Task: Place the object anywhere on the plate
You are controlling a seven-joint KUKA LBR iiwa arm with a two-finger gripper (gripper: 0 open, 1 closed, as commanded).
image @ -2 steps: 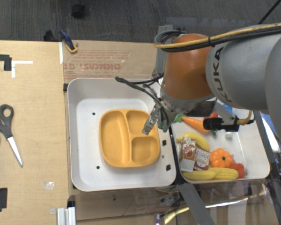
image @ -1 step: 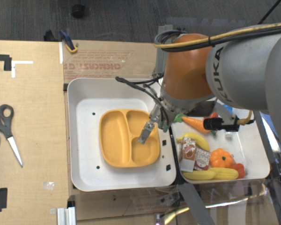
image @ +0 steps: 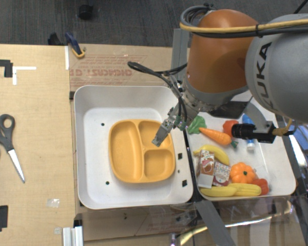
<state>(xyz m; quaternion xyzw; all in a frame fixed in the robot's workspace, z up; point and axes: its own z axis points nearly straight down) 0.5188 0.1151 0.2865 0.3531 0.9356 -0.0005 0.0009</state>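
- The tool [image: 164, 132] hangs over the plate [image: 141, 151] at frame centre; I cannot tell whether it grips anything.
- If empty, nothing lands.

Grey KUKA arm with orange band [image: 220, 50] reaching in from right, wrist angled down-left, metal two-finger claw [image: 162, 135] hanging low.

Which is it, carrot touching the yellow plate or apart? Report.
Apart. The camera view shows the carrot in the right bin, the plate in the left bin.
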